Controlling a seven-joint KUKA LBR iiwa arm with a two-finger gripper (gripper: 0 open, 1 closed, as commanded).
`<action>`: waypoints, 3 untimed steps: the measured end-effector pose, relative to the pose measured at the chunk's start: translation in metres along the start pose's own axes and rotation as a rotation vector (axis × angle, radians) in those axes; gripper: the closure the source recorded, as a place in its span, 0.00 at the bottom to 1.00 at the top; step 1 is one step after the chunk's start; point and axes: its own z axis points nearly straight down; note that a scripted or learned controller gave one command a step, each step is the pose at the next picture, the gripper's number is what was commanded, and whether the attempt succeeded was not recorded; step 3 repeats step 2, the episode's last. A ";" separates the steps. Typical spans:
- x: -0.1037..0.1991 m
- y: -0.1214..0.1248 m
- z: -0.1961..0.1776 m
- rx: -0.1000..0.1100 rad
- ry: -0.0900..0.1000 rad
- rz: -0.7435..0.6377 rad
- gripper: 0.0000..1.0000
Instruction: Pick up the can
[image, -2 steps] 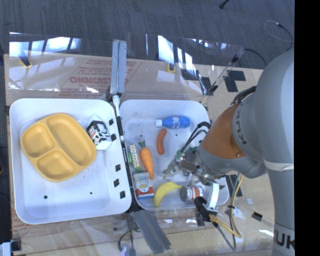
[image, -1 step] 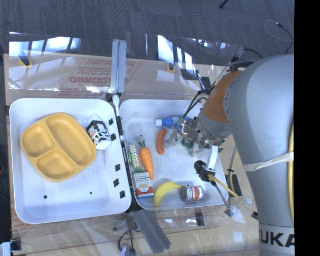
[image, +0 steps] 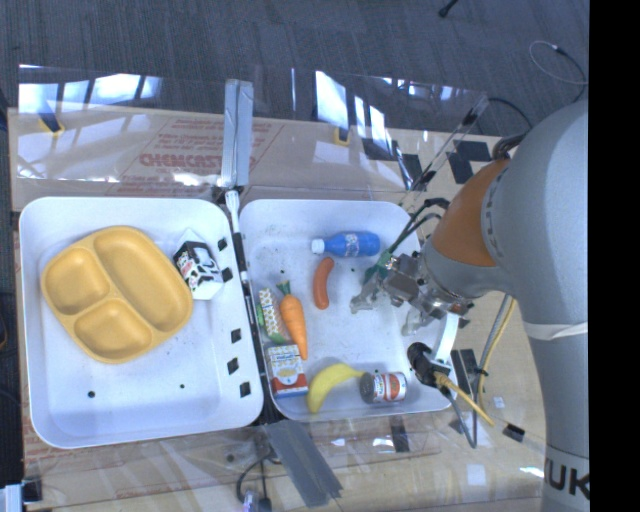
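The can (image: 385, 387) lies on its side near the front right corner of the right bin (image: 300, 218), silver with a red label, just right of a yellow banana (image: 330, 383). My gripper (image: 386, 311) hangs over the right half of that bin, behind the can and apart from it. Its two fingers stand spread, and I see nothing between them. The grey arm with its orange band (image: 470, 232) comes in from the right.
The right bin also holds a blue bottle (image: 348, 244), a red sausage (image: 321, 283), a carrot (image: 293, 320), a green-and-white packet (image: 266, 312) and a juice box (image: 286, 369). In the left bin (image: 130, 400) sit a yellow divided plate (image: 114, 291) and a small black-and-white carton (image: 199, 268).
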 end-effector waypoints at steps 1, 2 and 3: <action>0.015 -0.011 -0.054 -0.002 0.000 0.353 0.00; 0.016 -0.012 -0.059 0.009 -0.004 0.342 1.00; 0.016 -0.012 -0.059 0.009 -0.004 0.342 1.00</action>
